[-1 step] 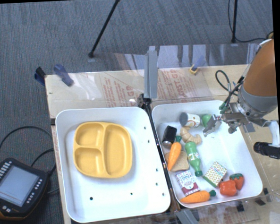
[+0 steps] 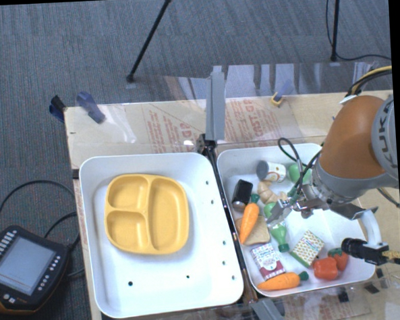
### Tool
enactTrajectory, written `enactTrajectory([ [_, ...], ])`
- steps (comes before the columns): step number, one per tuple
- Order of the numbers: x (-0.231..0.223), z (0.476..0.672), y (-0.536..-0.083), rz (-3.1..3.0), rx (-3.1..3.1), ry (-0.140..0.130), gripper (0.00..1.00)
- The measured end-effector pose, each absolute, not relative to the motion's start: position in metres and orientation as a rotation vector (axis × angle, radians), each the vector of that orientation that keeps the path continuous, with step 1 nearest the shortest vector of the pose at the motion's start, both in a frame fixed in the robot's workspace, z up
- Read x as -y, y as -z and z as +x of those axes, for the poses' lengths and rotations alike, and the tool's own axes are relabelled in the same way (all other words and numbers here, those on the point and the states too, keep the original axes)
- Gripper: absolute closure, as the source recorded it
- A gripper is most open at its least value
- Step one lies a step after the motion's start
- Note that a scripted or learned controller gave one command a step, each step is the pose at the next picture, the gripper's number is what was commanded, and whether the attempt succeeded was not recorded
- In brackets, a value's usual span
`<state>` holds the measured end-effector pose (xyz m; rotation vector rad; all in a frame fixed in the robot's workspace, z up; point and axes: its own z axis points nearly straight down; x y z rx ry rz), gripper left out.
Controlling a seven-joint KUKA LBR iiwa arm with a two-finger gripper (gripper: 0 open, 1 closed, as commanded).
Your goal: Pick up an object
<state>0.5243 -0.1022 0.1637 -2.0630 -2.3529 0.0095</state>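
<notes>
— What lay nearest the camera in the right bin point(image 2: 244, 161)?

— A carrot point(image 2: 283, 281) lay flat along the front wall, with a red toy point(image 2: 326, 267) to its right. Just behind were a pink carton point(image 2: 265, 257) and a checkered box point(image 2: 307, 246).

— And the gripper point(image 2: 279, 212)?

— It hung over the middle of that bin. A green piece point(image 2: 280, 235) lay right under it, on the near side. A second carrot point(image 2: 248, 222), orange with a green top, leaned just to its left. I could not tell whether the gripper was spread or pressed together, nor whether it held anything.

— Farther back?

— A black block point(image 2: 241, 190) and a grey can point(image 2: 271, 170). In the left bin point(image 2: 160, 287) sat a yellow plate point(image 2: 148, 213).
</notes>
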Motion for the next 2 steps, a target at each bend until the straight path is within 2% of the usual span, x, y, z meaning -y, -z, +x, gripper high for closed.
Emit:
enactTrajectory([
  [1, 0.1117, 0.519, -0.0875, -2.049, 2.374, 0.0, 0.0],
  [2, 0.1138, 0.5186, -0.0944, -2.057, 2.358, 0.002, 1.0],
])
